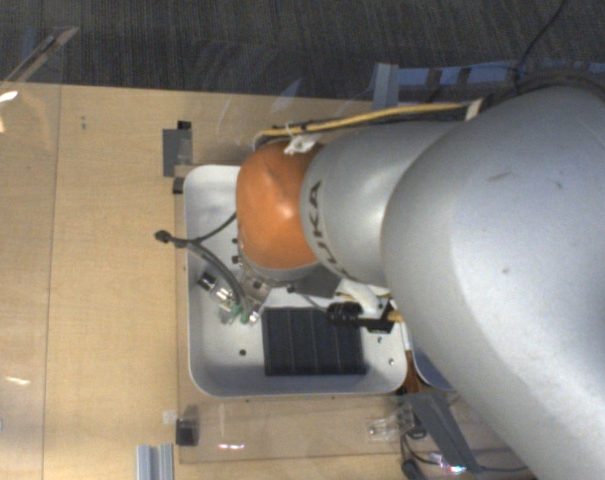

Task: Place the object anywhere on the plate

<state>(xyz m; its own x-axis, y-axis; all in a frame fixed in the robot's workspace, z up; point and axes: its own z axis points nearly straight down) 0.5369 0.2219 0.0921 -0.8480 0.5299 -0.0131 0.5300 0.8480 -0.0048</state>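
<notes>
Dark ribbed slab (pixel 314 341) lies flat in the white bin (pixel 207 368), lower centre, just right of and below the gripper (pixel 232 306); the gripper's grip state cannot be told.

Wood bench (pixel 82 298) w/ white bin (pixel 207 363) on it.

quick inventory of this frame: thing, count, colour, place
bin: one, white, centre of the bench, mostly under the arm
block: one, dark ribbed rectangle, on the bin floor near its front wall
brackets: two, dark, at the bin's left corners
bench: one, light wood, under a clear sheet
floor: dark carpet, along the top
arm: one, grey with an orange band, from the right over the bin
cables: dark, below the band
</notes>
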